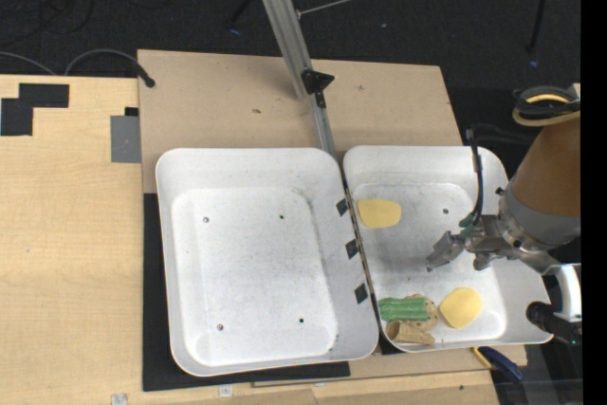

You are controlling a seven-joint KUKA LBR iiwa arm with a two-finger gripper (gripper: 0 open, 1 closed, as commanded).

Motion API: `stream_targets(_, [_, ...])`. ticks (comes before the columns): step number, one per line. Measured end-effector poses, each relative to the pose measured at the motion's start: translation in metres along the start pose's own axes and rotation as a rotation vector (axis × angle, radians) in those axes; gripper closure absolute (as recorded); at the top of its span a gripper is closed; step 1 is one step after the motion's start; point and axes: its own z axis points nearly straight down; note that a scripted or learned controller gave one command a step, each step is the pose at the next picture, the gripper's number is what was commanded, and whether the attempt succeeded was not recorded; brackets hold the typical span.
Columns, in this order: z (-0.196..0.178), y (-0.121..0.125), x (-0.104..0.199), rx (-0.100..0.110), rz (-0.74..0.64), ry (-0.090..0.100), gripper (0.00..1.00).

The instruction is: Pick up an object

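The right bin holds a flat pale-yellow piece near its left wall. Along its front lie a round yellow object, a green object and a small tan object tucked under the green one. My gripper hangs over the bin's bare middle, above and behind the round yellow object. It is open, with nothing between its fingers. The grey arm with its orange band reaches in from the right.
The left bin stands beside the right one, with small black clips along their shared wall. A slanted metal rail rises behind the bins. Beyond the bins lies the brown bench top.
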Motion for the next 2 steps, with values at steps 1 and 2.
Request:
stream_targets(1, [0.064, 0.0, -0.001, 0.001, 0.0, 0.001, 0.0])
stream_targets(2, [0.085, 0.001, -0.001, -0.006, -0.001, -0.001, 0.0])
